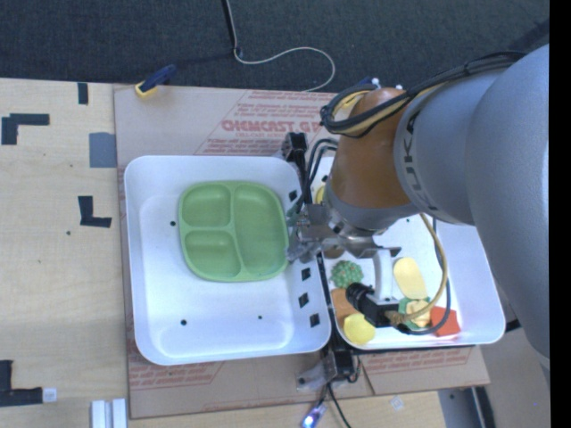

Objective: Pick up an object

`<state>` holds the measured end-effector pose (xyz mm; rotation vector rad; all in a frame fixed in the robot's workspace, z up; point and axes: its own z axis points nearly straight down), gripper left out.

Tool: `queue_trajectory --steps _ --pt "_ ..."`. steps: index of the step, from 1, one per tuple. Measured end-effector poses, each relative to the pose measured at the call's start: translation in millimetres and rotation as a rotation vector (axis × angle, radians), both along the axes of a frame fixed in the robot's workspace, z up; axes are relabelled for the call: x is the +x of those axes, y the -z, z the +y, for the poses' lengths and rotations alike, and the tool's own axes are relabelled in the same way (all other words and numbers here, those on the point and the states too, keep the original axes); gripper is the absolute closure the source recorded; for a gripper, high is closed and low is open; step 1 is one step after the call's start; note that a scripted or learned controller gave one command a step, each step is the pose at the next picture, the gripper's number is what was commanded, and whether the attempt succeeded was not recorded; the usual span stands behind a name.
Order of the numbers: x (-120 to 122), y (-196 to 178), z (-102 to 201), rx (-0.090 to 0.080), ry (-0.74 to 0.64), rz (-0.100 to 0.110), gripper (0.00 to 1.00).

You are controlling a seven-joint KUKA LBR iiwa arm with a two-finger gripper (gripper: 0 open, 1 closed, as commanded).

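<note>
Jaws: state cannot be read; they sit under the wrist, hidden by the arm's own bulk, somewhere over the divide between the two bins.

Arm [482,141]: reaches in from the right and dominates that side. The grey link slopes down to the orange band [366,150]; the wrist points steeply down, above the left edge of the right bin.

Desk [53,239]: pale wood with a cardboard sheet under the bins.

Left bin [223,319]: holds one green divided plate [234,230], lying flat in the far half, its right edge close to the wrist.

Right bin [468,266]: holds the small candidates, clustered near-left: a pale yellow piece [409,277], a round yellow piece [359,330], a green knobbly piece [346,273], and an orange-red piece [449,322] at the near right.

Step, judged: approach or descent for the grasp; nothing is seen held. Which target is meant, the plate's edge or the cluster, I cannot tell.

Next move calls for settling squarely over one item, clear of the bin wall, before closing and lifting.
</note>
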<state>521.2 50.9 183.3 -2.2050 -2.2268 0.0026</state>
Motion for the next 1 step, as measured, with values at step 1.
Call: queue_trajectory --steps 1 --pt "28.5 -165.6 -9.2 -0.003 0.008 -0.025 1.0"
